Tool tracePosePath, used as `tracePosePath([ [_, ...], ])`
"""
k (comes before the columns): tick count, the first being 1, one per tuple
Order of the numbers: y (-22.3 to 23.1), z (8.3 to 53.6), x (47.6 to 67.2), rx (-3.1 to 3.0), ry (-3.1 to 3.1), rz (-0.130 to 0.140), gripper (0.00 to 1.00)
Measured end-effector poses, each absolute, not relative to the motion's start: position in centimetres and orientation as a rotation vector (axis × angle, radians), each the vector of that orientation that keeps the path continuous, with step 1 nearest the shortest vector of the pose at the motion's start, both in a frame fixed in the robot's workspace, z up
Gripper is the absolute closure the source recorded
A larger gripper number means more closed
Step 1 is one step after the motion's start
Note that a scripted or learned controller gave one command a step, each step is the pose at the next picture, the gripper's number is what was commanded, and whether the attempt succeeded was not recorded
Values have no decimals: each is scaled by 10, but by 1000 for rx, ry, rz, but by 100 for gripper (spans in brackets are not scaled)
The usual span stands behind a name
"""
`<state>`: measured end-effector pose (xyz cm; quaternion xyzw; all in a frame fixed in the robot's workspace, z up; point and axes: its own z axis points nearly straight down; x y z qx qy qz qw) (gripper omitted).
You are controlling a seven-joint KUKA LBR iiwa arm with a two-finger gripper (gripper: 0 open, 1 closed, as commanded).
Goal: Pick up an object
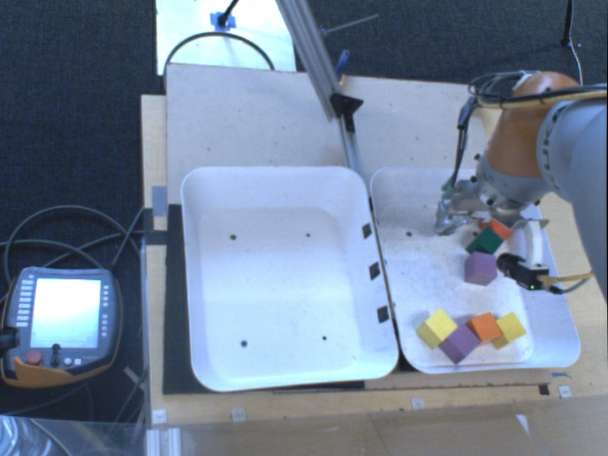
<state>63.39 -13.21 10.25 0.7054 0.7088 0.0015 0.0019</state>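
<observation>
The right bin [418,255] holds several small blocks. A green block [485,242] and a red-orange block [500,227] lie together near the bin's far right, with a purple block [481,268] just in front of them. Along the near edge sit a yellow block [438,328], a purple block [460,342], an orange block [485,327] and another yellow block [511,328]. My gripper [453,218] hangs low over the far part of the right bin, just left of the green block. Nothing is visibly held in it.
The left bin [275,274] stands beside the right one. A grey metal pole [313,50] slants over the bench's far side. A teach pendant [59,326] with cables lies left of the bench. A black cable [522,272] hangs from the wrist near the purple block.
</observation>
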Motion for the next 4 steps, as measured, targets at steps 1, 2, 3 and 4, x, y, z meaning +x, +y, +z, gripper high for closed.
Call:
tracePosePath([
  [1,-138,149,633,2215,2219,6,100],
  [2,-145,211,637,2213,2219,8,100],
  [3,-145,215,638,2214,2224,3,100],
  [4,-98,212,616,2213,2232,1,100],
])
